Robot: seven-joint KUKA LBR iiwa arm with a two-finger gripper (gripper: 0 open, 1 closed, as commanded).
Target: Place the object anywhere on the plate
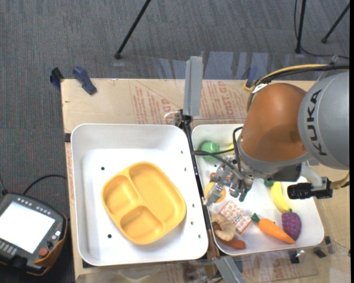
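Green object [210,147] half behind the arm [283,128] (end effector [230,187] fingertips indistinct)

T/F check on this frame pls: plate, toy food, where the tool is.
1. The yellow plate lies in the left bin. True.
2. The plate has three compartments. True.
3. A toy carrot lies on the plate. False: it lies in the right bin, next to purple grapes.
4. The tool is over the left bin. False: it is over the right bin, near the divider.
5. A banana lies in the right bin. True.
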